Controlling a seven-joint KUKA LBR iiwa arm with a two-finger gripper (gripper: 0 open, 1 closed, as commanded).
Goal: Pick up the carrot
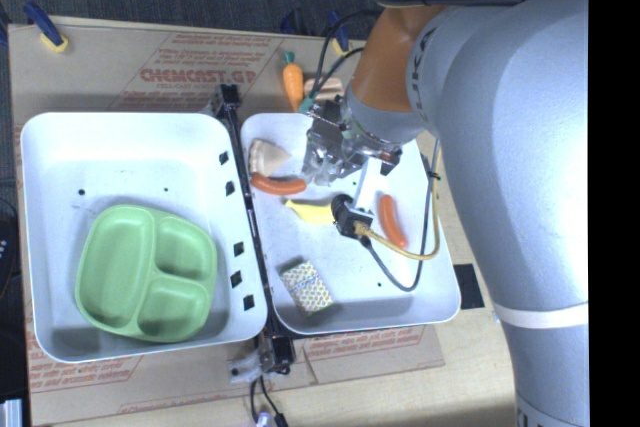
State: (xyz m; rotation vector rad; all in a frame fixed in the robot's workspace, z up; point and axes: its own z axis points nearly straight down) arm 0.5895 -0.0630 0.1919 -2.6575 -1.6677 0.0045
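Note:
The carrot (291,85), orange with a small green top, lies just behind the right bin's (432,300) back rim, on the cardboard of the bench. My gripper (323,165) hangs low over the back middle of the right bin, a short way in front of and to the right of the carrot. It is not touching the carrot. The gripper's tip is close to a red-orange sausage (278,183) and a beige wedge (267,155). The wrist and arm hide much of the bin's back right part.
The right bin also holds a yellow banana piece (308,210), an orange-red sausage-like piece (392,221) and a patterned block (307,287). A green divided plate (146,267) lies in the left bin (60,145). The large grey arm covers the right side.

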